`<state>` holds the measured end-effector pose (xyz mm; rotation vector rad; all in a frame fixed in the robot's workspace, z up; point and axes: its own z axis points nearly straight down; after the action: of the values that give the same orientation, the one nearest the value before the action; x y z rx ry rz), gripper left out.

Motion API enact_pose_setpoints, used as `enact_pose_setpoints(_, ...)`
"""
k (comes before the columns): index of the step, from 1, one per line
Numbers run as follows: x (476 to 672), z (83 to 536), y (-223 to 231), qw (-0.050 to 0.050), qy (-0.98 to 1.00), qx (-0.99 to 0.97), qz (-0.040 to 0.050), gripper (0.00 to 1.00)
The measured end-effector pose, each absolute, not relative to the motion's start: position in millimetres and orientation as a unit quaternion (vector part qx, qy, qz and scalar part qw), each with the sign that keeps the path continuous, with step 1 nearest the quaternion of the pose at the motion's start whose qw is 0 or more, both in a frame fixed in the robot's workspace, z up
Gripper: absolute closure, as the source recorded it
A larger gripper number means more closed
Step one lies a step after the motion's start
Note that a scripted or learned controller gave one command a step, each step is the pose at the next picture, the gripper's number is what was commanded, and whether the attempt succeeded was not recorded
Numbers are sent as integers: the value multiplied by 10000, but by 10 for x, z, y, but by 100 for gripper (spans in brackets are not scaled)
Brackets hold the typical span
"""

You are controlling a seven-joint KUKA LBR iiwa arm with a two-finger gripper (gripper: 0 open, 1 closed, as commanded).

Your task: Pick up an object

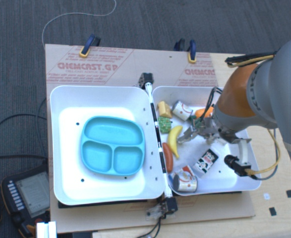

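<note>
The right bin [244, 180] holds several small objects. A yellow banana [174, 138] lies by the bin's left wall, with a red sausage [168, 157] below it. A yellow block [164, 109] and a green piece [163, 124] sit above them. A white can [182, 110] and an orange item [203, 113] lie near the far wall. A black-and-white carton [206, 161] and a red-and-white cup [185, 180] are near the front. My gripper [190, 132] is low in the bin, just right of the banana and below the can, with nothing visibly held.
The left bin [61, 108] holds a blue three-compartment tray [113, 145]. The arm's orange band [234, 95] and grey body cover the right bin's far right corner. A black cable [257, 171] loops over the bin's front right rim.
</note>
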<state>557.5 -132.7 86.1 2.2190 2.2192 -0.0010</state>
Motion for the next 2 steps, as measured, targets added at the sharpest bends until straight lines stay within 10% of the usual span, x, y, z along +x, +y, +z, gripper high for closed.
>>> enact_pose_setpoints(1, 5587, 944, -1325, 18, 7072, 7071, 1, 100)
enact_pose_setpoints(2, 5586, 943, -1325, 17, 7073, 7069, 0, 0)
